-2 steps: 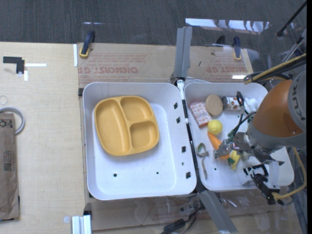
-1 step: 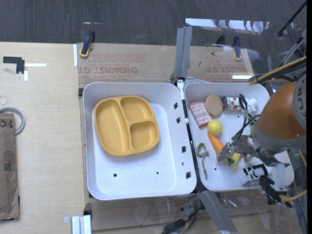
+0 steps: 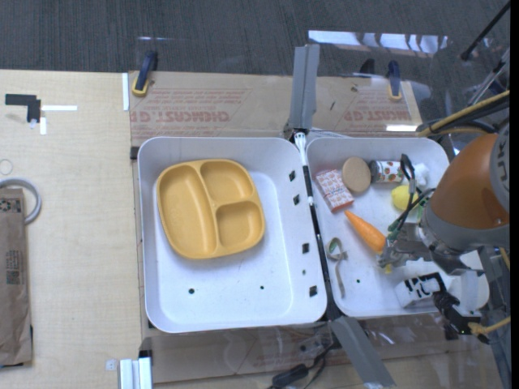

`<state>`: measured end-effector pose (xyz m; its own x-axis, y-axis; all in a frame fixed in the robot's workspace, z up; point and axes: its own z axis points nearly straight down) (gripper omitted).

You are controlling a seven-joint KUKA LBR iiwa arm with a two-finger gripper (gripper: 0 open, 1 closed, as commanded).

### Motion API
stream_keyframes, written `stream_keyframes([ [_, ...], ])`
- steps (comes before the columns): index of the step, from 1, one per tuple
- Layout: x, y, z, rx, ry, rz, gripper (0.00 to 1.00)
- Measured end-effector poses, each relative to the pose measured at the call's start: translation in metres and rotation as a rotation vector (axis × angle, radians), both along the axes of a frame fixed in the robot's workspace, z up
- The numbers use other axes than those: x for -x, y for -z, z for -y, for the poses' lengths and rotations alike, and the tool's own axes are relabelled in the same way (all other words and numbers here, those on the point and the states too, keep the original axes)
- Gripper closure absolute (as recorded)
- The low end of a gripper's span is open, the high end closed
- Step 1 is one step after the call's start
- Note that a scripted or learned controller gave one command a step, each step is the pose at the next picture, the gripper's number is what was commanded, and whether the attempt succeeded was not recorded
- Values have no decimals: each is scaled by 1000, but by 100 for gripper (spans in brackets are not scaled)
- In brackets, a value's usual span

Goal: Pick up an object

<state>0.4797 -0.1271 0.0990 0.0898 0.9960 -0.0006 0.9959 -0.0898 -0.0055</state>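
Though seen from above and partly hidden under the grey wrist, still possible to place the gripper (image 3: 395, 254): low inside the right bin (image 3: 357, 300), toward its right side, just past the narrow tip of the carrot (image 3: 366, 230). Cannot tell whether clenched or released; too dark and cluttered at that spot to judge. Cannot tell either whether touching the carrot tip or only just beside it. Nothing plainly seen in its grasp. A small yellowish speck right under it, too small to name.

Lying loose on the floor of the right bin, all candidates for picking:
- carrot, orange, slanting from upper left to lower right, near the bin's middle.
- red-and-white packet (image 3: 333, 188), just up-left of the carrot's thick end.
- round tan object (image 3: 355, 173), just beside the packet, toward the far wall.
- small spotted can (image 3: 389, 169) on its side, right of the tan object.
- yellow fruit (image 3: 402, 197), near the can, close to the arm (image 3: 474, 193).
- thin grey-green piece (image 3: 336, 255) near the left wall, well apart from the gripper.
- white box (image 3: 422, 288) with black marks, near corner, just below the gripper.

Over in the left bin (image 3: 150, 241): yellow divided plate (image 3: 209, 207), three compartments, resting flat toward the far left part.

On the wooden bench to the far left, brown paper bag (image 3: 12, 286).
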Motion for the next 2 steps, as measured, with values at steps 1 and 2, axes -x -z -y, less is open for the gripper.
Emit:
stream_keyframes([
  [1, 0, -8, 1, 0, 4, -2, 100],
  [2, -38, -92, -44, 3, 233, 2, 100],
])
